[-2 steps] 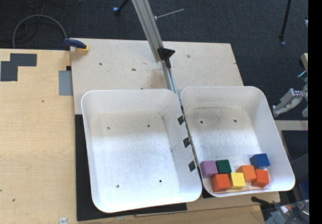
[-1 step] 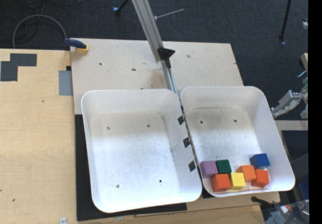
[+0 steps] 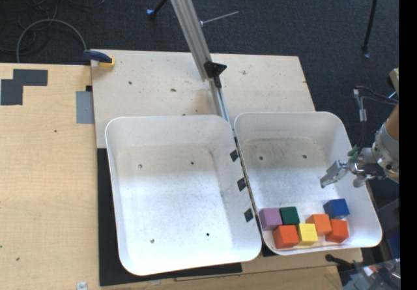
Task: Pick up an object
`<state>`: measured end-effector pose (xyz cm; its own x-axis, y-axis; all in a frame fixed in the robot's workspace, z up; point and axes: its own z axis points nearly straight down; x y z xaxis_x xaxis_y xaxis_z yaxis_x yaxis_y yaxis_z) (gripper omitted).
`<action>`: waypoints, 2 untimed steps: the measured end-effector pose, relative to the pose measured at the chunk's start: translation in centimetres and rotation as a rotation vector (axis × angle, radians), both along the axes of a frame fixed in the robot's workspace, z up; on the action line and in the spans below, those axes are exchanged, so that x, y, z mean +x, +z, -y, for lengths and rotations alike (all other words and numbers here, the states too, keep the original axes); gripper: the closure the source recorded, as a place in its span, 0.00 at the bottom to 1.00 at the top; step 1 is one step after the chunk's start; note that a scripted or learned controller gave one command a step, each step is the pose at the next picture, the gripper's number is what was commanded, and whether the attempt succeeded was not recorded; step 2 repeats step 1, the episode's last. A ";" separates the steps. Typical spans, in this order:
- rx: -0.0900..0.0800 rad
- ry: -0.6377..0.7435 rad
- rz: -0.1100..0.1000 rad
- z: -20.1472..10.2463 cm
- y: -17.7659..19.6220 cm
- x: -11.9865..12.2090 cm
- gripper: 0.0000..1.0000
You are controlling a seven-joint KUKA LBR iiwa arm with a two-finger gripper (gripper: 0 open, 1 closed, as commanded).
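Observation:
Several small cubes lie along the front edge of the right bin [image 3: 293, 127]: a purple cube [image 3: 270, 218], a green cube [image 3: 289, 215], a red-orange cube [image 3: 285, 236], a yellow cube [image 3: 307, 233], an orange cube [image 3: 319, 222], another red-orange cube [image 3: 337, 230] and a blue cube [image 3: 336, 207]. My gripper [image 3: 344, 176] hangs at the bin's right side, just above and behind the blue cube. Its fingers [image 3: 330, 176] are spread apart, and nothing sits between them.
The left bin [image 3: 130, 132] sits beside the right one, with black clips [image 3: 242, 184] along the shared wall. A slanted aluminium bar [image 3: 193, 28] rises behind the bins. A blue and yellow tool [image 3: 99, 57] lies at the bench's far left corner.

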<state>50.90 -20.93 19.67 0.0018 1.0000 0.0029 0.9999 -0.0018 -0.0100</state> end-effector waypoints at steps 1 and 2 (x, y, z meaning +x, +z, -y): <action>-0.003 0.006 0.009 -1.8 -0.5 4.4 0.00; -0.003 0.006 0.009 -1.8 -0.5 4.4 0.00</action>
